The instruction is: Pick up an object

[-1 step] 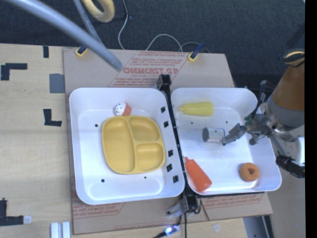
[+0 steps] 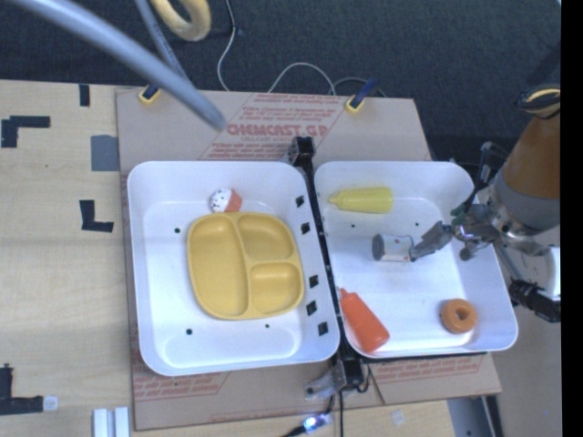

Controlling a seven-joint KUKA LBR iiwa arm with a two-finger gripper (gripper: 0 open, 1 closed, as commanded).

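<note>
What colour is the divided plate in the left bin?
Yellow. The divided plate shows clearly in the camera view, lying in the left bin.

We look down from one fixed camera set above the tabletop (image 2: 55,244), tilted so the far edge and the dark floor (image 2: 410,25) beyond it sit at the top of the frame. We stand far enough back to take in both white bins whole, the left bin (image 2: 146,244) and the right bin (image 2: 410,173) side by side at centre. The arm (image 2: 533,167) enters from our right. A grey pole (image 2: 100,35) crosses the upper left, close to the lens and blurred.
</note>
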